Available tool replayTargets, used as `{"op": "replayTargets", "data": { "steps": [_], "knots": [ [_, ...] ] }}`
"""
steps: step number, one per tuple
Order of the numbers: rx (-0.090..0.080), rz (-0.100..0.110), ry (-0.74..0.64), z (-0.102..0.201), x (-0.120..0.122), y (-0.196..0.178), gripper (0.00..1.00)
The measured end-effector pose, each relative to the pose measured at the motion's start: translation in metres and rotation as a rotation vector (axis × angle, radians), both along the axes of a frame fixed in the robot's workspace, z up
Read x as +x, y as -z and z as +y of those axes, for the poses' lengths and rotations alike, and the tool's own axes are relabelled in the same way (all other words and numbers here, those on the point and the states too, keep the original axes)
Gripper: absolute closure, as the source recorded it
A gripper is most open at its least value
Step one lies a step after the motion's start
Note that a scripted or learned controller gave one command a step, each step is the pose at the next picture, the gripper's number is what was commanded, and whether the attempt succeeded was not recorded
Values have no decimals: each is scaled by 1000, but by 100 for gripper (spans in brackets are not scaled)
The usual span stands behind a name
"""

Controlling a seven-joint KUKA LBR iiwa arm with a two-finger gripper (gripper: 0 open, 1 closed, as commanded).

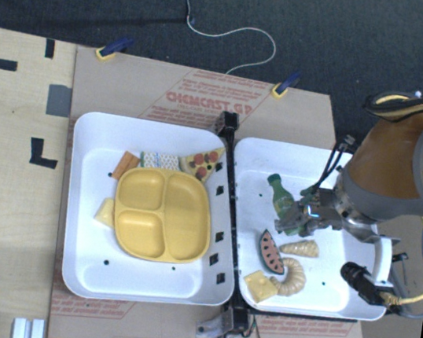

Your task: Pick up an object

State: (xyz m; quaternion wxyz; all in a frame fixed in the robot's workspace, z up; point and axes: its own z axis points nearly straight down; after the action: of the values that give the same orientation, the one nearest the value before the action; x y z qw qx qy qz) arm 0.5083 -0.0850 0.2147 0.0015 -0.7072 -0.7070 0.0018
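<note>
While the gripper (293, 219) is poised low in the right bin (333, 303), just beside the green bottle (279, 195), nothing is seen between its fingers, and their spread cannot be told. No object has yet been lifted. The watermelon slice (270, 253), croissant (299, 248) and cheese wedge (259, 286) lie nearby, so the whole grasp and lift are judged left.

Left bin (86, 184) had a plate (163, 215) in the middle, with a pizza slice (203, 163) behind it. Right bin (333, 303) held a bottle (279, 194) at the back, and a watermelon slice (270, 252), a croissant (298, 248) and a shrimp (293, 277) nearer the front.
</note>
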Motion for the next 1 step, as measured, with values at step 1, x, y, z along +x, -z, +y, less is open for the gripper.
{"op": "replayTargets", "data": {
  "steps": [1],
  "knots": [
    [1, -2, -2, 0, 2, -1, 100]
  ]
}}
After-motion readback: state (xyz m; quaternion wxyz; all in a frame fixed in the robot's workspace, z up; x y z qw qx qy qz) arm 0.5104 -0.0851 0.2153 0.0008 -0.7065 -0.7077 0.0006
